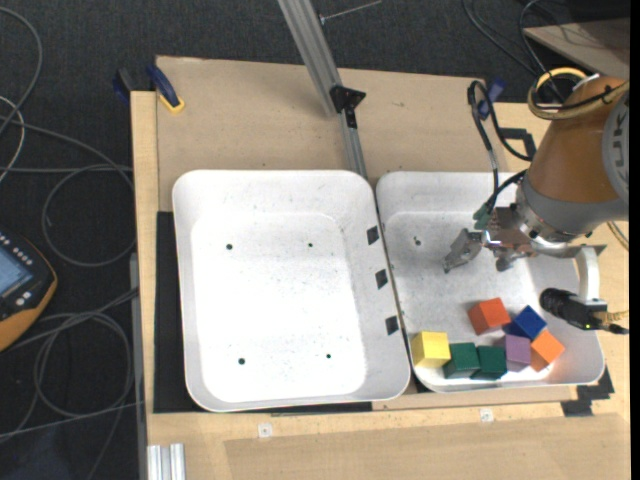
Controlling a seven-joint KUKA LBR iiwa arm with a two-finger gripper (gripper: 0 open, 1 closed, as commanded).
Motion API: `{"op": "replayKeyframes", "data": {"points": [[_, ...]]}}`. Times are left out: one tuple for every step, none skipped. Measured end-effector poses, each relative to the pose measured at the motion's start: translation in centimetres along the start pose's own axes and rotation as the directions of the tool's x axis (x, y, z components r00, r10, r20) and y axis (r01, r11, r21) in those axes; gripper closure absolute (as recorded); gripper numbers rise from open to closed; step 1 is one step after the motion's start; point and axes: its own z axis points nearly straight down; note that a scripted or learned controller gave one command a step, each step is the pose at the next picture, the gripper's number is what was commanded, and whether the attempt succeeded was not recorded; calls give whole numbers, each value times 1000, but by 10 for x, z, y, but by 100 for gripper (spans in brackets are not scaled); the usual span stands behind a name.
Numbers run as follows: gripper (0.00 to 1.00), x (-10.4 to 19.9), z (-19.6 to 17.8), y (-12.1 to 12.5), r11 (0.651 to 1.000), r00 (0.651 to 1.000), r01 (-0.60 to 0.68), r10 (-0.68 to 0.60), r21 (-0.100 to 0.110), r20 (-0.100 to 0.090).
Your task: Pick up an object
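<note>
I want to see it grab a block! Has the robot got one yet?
Not yet. The gripper hangs over the right bin with nothing between its fingers. The blocks all lie in that bin's near corner: yellow, two green, red, blue, purple and orange. Still left: go down onto one, close and lift.

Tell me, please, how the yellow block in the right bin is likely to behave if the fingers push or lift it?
The yellow block looks like a rigid cube, so it should slide rather than roll. It touches a green block, so a push would probably shift that too. It sits by the right bin corner, which may hamper a grasp.
</note>
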Motion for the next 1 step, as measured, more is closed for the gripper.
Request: {"op": "replayKeyframes", "data": {"points": [[0, 7, 45, -3, 1000, 1000, 0, 0, -1, 0]]}}
